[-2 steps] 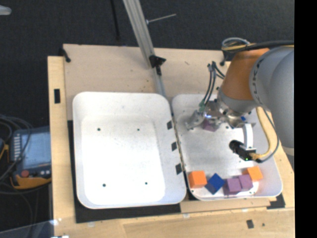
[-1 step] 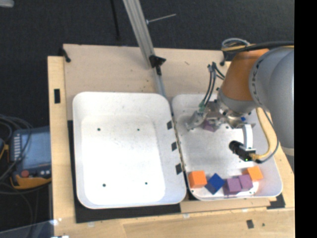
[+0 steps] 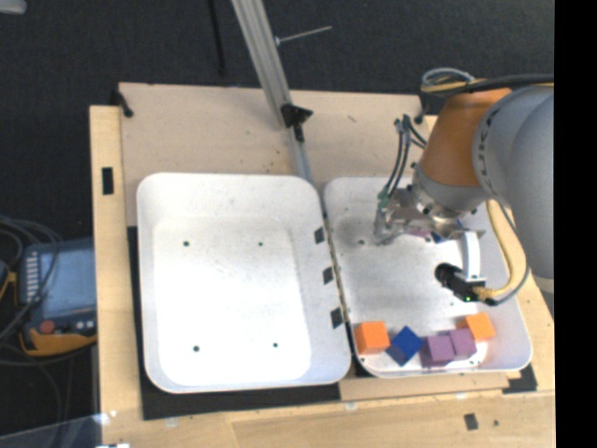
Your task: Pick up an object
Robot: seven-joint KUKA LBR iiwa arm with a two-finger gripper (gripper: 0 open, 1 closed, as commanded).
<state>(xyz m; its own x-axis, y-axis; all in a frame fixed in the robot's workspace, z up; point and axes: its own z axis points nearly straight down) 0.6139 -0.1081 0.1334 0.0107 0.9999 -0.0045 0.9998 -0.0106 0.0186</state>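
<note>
Along the near edge of the right bin (image 3: 373, 269) lie several blocks: an orange block (image 3: 372, 336), a blue block (image 3: 405, 344), two purple blocks (image 3: 438, 350) (image 3: 462, 343) side by side, and a smaller orange block (image 3: 480, 326) near the right wall. My gripper (image 3: 390, 224) hangs over the far part of the right bin, well away from the blocks, under the orange wrist band (image 3: 452, 147). I see nothing between its fingers. A bit of purple shows just right of the gripper, partly hidden by the wrist.
The left bin (image 3: 233, 278) lies beside the right one, with black clips on the shared edge. A slanted metal pole (image 3: 266, 54) rises behind the bins. A cable and black connector (image 3: 452, 278) hang from the wrist over the right bin.
</note>
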